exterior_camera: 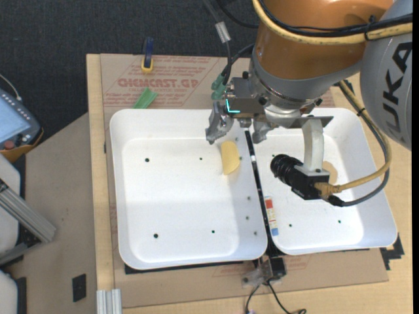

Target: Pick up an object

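Note:
A pale yellow, curved object point(230, 157) lies in the left bin point(131, 175), close to its right wall. My gripper point(237, 136) hangs just behind and above the object's top end. The fingers point(215, 131) are spread, one to the object's left and the other over the divider between the bins. Nothing sits between them, so the gripper is open. The big orange and grey wrist hides the back edge of the right bin point(366, 221).
A slim black pen point(253, 169) and a white marker with red and blue bands point(270, 216) lie along the divider. A black device on a white bracket point(296, 175) with a tan cable hangs over the right bin, partly covering a tan object point(329, 171). Green and blue-yellow clips rest on the cardboard behind.

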`<move>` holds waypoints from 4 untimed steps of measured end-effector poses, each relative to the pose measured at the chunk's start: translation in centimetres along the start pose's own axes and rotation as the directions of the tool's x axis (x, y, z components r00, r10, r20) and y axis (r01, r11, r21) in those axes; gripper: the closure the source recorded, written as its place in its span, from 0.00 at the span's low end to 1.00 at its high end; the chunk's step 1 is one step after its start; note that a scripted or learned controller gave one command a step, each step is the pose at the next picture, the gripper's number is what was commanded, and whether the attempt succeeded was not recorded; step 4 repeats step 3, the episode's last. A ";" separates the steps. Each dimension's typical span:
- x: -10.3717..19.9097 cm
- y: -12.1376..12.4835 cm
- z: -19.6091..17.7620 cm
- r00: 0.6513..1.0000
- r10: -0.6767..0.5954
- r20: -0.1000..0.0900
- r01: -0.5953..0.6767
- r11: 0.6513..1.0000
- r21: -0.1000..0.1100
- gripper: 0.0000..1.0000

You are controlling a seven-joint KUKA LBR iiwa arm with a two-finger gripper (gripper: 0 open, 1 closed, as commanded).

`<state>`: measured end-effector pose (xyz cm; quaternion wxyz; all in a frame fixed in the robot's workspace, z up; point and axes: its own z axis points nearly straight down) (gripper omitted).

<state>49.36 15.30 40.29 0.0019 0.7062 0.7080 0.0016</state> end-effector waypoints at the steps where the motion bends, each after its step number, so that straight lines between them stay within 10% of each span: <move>1: 0.0 0.1 -1.1 1.000 -0.001 0.000 0.001 1.000 -0.004 1.00; 2: 0.1 0.1 -2.1 1.000 -0.001 0.000 0.001 1.000 -0.006 1.00; 3: -2.0 -1.9 18.6 1.000 0.006 0.005 -0.007 1.000 0.024 1.00; 4: -2.0 -1.9 18.6 1.000 0.006 0.005 -0.007 1.000 0.024 1.00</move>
